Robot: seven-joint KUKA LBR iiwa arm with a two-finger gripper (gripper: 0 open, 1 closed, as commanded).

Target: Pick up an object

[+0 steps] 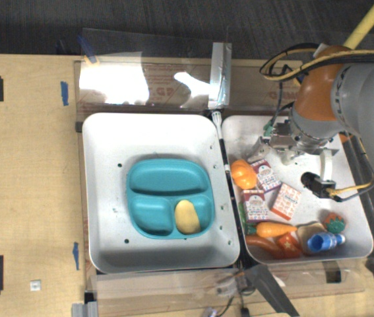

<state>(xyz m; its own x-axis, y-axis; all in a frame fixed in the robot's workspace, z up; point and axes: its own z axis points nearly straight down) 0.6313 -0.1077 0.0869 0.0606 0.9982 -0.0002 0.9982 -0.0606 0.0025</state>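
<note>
From my seat, nearest along the front wall of the right bin (360, 211) lies a blue bottle (321, 242), with a small green-topped piece (336, 225) just behind it and an orange, carrot-like item (272, 230) and a red one (285, 244) crowded to its left, all close together. One step further in are three little red-and-white cartons: one tilted (285, 202), one beside it to the left (256, 207), and a third (264, 175) behind them, with an orange ball (243, 174) touching that one at the bin's left wall. These are the things on offer for picking, and every one of them rests on the bin floor. In the left bin (107, 152) sits a teal divided tray (167, 180), and a yellow egg-shaped object (187, 217) lies in its near right compartment. Further back, the gripper (291, 145) hangs over the far part of the right bin, just beyond the cartons, under the grey arm (365, 104) and its orange band (315, 92). Whether the claw is spread or pressed together I cannot tell from this angle, and I see nothing pinched in it. Behind the bins a clear plastic sheet (147, 78) catches the glare, and a yellow pole (371, 15) crosses the far right corner.
</note>
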